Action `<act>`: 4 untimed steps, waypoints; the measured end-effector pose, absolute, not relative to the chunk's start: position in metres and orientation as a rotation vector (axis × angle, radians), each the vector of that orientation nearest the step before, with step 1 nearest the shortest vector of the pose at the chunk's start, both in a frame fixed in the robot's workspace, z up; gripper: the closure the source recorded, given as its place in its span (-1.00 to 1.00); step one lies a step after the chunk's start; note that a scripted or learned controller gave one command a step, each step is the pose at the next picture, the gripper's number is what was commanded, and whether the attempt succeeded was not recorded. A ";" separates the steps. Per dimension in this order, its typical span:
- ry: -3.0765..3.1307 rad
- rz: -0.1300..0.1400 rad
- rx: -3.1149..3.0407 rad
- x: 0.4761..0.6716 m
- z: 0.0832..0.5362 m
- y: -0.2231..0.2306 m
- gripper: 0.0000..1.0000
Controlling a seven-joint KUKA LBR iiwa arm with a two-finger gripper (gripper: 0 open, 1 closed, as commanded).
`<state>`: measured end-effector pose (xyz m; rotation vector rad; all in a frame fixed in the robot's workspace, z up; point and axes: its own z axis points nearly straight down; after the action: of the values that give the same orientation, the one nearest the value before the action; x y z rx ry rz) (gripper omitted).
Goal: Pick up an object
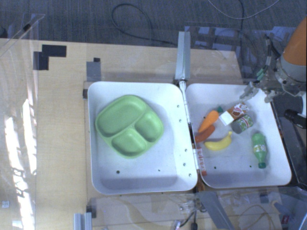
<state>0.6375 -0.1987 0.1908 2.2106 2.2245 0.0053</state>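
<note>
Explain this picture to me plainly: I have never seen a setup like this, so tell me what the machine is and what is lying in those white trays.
One camera looks down at a slant on a wooden bench. At the right edge is a robot arm, grey with an orange band; its gripper hangs over the right bin, holding nothing. That bin contains toy food: a carrot, a banana, a green bottle, a small can and a small carton. The left bin holds a green divided plate.

Two bins (pixel 139 183), one green plate (pixel 128 125), perhaps six small objects (pixel 225 128).
</note>
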 end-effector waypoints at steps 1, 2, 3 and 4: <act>2.317 0.007 2.109 0.650 0.088 -0.187 -1.00; 2.317 0.015 2.094 0.654 0.103 -0.186 1.00; 2.286 0.010 2.144 0.659 0.210 -0.110 1.00; 2.287 0.008 2.144 0.659 0.209 -0.110 -1.00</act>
<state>0.6590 -0.1098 0.2095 2.1436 2.2866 0.0082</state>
